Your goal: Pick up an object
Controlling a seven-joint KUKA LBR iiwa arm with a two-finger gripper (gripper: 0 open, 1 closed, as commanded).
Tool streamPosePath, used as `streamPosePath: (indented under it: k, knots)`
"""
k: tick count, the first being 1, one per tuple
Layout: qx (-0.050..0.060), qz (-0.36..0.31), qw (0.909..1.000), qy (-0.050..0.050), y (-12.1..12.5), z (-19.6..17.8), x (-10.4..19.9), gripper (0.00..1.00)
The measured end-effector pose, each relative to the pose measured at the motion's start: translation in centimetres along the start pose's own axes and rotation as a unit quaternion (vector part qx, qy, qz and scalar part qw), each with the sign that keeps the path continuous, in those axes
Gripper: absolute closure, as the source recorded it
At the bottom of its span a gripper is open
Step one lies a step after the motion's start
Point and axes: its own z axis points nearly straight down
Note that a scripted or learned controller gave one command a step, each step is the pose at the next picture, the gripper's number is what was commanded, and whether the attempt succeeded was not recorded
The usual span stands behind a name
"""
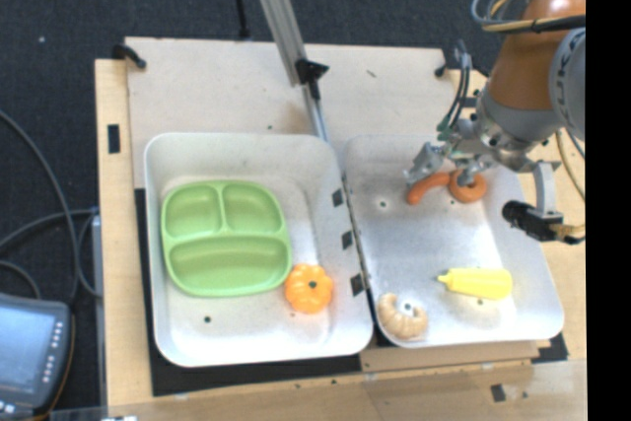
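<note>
In the right bin (394,242), an orange curved piece (426,187) like a carrot or sausage lies at the back. Touching its right end is an orange round piece (470,188). My gripper (454,165) hangs right over these two, low at the bin's back right, and hides their tops. A yellow object (476,283) lies near the front right of this bin. A beige pastry-like item (402,315) sits at the front left corner. A small orange pumpkin (309,288) rests in the left bin (177,330), beside a green divided plate (225,238).
A metal pole (281,10) slants up from the bench between the bins at the back. A black clamp part (532,220) juts over the right bin's right rim. Cables hang around the arm's wrist.
</note>
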Motion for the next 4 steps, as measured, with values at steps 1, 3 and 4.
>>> streamPosePath:
  k: [1, 3, 4]
  knots:
    - [0.001, -0.003, 1.0, 0.001, -0.7, 0.3, 8.3, 0.0]
    - [0.001, -0.001, 1.0, 0.0, -6.3, 0.6, 17.0, 0.0]
    - [-0.002, 0.002, 1.0, -0.001, -4.0, -3.2, 14.5, 0.0]
